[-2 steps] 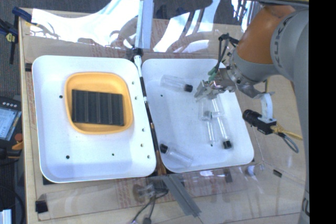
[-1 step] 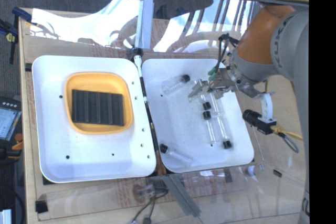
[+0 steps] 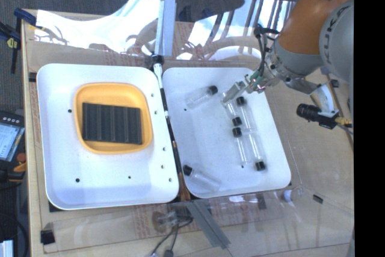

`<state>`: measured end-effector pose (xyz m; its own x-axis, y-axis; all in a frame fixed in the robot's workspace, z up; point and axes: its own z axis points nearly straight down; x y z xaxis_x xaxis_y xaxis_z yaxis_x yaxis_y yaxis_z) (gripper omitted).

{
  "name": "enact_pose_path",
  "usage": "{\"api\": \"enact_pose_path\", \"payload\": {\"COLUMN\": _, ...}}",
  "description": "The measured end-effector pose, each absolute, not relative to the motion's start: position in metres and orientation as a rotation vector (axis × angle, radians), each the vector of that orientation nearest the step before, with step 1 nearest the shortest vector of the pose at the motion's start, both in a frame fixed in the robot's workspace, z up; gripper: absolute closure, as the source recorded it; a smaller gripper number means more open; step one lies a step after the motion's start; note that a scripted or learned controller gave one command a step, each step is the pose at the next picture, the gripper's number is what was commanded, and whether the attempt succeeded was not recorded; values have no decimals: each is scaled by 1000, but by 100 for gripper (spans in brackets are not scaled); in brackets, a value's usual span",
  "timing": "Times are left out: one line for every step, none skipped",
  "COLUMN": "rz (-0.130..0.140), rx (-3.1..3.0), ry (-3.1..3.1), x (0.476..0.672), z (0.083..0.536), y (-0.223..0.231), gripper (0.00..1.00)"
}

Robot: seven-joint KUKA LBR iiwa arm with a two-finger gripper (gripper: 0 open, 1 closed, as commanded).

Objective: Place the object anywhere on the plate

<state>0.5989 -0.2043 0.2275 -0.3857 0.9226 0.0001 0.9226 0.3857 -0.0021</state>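
A yellow plate (image 3: 114,118) with a dark ribbed centre lies in the left white bin (image 3: 54,177). Several clear vials with black caps lie in the right bin (image 3: 274,174): one at the upper left (image 3: 201,95), a cluster in the middle right (image 3: 240,120), a longer one (image 3: 249,152) below it, and one at the lower left (image 3: 201,177). My gripper (image 3: 236,95) reaches down from the arm at the upper right. It hangs low over the top of the vial cluster, next to a black cap. I cannot see anything held in it.
The grey and orange arm (image 3: 313,27) crosses the right bin's far right corner. A metal post (image 3: 166,21) stands behind the gap between the bins. A black cylinder (image 3: 313,113) lies on the bench right of the right bin.
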Motion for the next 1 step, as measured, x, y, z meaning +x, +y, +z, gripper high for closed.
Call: {"api": "enact_pose_path", "payload": {"rz": 2, "rx": -1583, "ry": -2711, "x": 659, "z": 256, "y": -208, "gripper": 0}}
